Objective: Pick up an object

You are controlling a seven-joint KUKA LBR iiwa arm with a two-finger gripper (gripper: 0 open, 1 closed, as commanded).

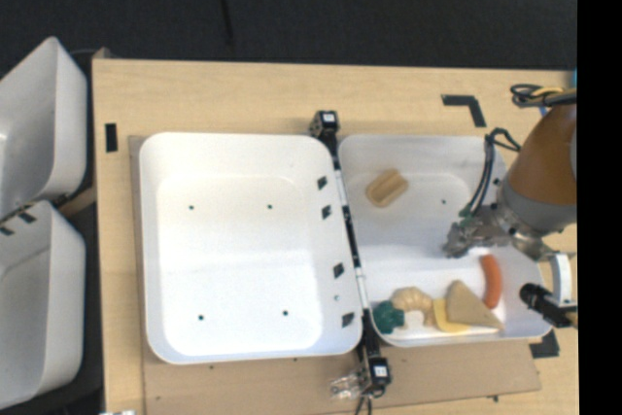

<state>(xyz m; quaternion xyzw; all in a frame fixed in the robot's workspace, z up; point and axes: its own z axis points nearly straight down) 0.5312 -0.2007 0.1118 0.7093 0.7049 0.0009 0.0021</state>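
At right of frame, the arm (544, 175) reaches into the right bin (428, 151), with the end effector (465, 241) low over the bin floor near mid-right. Whether it is apart or together cannot be told; dark and blurred at this size. Nothing visible between its tips.

Candidate objects, all in the right bin: tan bread-like block (386, 188) in the upper part, lying alone; orange sausage-shaped piece (492, 279) just below and right of the end effector; tan wedge (470, 304), yellow piece (442, 316), pale lumpy item (411, 300) and green item (389, 315) crowded along the lower wall. Left bin (233, 160) holds no object.

Judgement: nearest target is the orange piece. Best to straddle its short axis, centre before descent, and stay off the wedge beside it. The bread block is the cleaner alternative: isolated, no neighbours to nudge. The lower cluster risks a double or glancing grasp.
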